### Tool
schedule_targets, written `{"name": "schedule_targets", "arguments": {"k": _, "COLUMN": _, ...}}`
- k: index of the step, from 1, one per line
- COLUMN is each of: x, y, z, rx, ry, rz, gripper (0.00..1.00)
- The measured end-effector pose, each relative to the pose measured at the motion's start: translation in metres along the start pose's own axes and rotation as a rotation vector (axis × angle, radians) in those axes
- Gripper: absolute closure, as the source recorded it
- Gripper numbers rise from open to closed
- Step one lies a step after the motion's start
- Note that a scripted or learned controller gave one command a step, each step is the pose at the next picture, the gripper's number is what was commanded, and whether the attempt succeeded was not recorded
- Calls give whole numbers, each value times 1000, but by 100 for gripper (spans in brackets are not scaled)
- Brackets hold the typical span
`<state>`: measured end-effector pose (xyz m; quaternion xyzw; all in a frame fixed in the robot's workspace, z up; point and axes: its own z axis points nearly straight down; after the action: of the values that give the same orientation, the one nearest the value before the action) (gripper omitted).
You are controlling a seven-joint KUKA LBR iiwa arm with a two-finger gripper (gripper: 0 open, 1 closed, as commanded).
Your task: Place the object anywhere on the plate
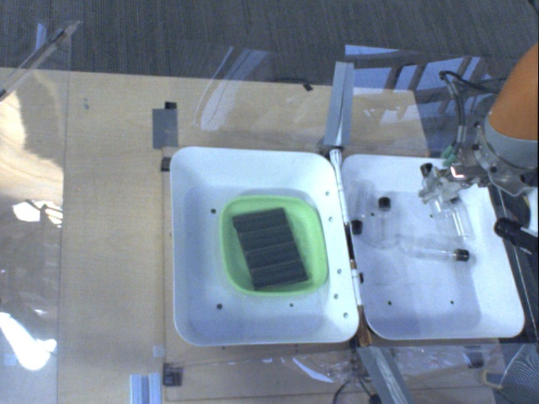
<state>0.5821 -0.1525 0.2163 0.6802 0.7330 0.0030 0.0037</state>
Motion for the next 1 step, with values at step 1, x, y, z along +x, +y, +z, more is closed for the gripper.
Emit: {"name": "schedule_targets", "arguments": {"k": 1, "x": 97, "y": -9, "z": -18, "rx": 2, "ry": 1, "rz": -242, "gripper": 100}}
